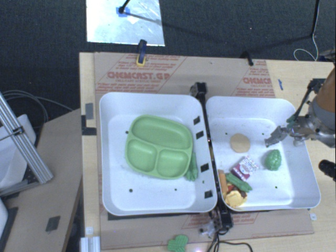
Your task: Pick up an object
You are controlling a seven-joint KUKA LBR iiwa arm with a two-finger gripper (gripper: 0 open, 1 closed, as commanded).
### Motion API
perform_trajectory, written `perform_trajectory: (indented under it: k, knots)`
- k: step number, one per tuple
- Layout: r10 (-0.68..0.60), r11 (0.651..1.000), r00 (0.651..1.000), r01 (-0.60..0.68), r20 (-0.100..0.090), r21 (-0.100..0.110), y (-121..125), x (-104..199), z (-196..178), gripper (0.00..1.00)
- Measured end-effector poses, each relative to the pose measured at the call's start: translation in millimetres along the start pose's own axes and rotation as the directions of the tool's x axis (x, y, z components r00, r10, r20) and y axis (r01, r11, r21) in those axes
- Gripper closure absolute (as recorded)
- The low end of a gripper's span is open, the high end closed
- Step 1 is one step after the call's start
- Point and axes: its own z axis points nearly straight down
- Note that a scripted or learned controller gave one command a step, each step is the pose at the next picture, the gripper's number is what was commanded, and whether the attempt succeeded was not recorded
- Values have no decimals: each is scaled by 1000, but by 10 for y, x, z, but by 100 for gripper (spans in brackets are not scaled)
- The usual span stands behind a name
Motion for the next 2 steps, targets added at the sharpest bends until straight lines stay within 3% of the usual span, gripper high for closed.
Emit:
perform_trajectory:
  k: [1, 2]
  knots:
    - [2, 1000, 1000, -2, -3, 7, -96, -137, 1024, 0]
    - [1, 1000, 1000, -1, -1, 1, -74, -136, 870, 100]
